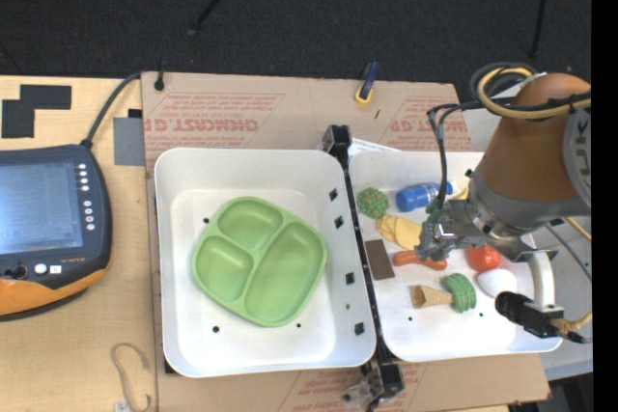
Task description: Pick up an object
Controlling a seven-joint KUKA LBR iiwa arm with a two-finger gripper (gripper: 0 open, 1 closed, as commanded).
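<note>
White bins sit side by side on the surface (87, 343), and from my feed the left bin (183, 178) holds a green divided plate (259, 259), lying flat near its middle. All the loose pieces are in the right bin (473, 335). A green knobbly ball (373, 202) lies near its far left corner, with a blue piece (415, 197) just beside it. Below those lies a yellow piece (398, 230), and a brown block (379, 259) rests against the wall between the bins. An orange piece (417, 258) lies just right of the block. Nearer me are a green-and-tan piece (449, 292), a red piece (483, 257) and a white egg shape (497, 282), these last two touching or nearly so. The arm (526, 159) reaches in from the right over this bin, and the pincer (439, 234) hangs low between the yellow piece and the red one, right above the orange piece. I cannot tell from this angle whether the pincer is open or closed, and I see nothing gripped in it. A grey pendant (43, 217) with a screen rests on the surface to the left of the bins.
</note>
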